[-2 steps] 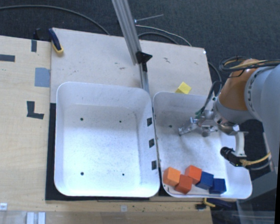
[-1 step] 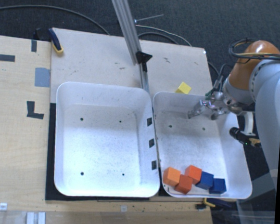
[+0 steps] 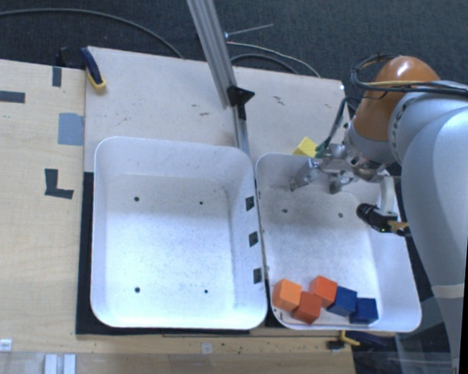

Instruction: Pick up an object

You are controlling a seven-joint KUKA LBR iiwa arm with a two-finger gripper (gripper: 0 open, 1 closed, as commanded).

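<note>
While the gripper (image 3: 314,179) hangs over the far edge of the right bin (image 3: 390,259), the blocks sit well apart from it, bunched against the bin's near wall. The fingers are too small and dark against the wrist hardware to read, so I cannot tell whether they are spread or closed; nothing shows between them. Three orange blocks (image 3: 306,297) touch one another, and two blue blocks (image 3: 352,304) press against them toward the near right corner.

The main risk, as I judge it, comes from that crowding. A descent onto the cluster may land a finger on top of a block rather than beside it, or wedge two blocks together and lift neither. The sloping near wall leaves little room for a finger on that side, so a block may be pushed up the wall instead of gripped. A yellow block (image 3: 306,147) lies just outside the bin's far edge, near the gripper.
</note>
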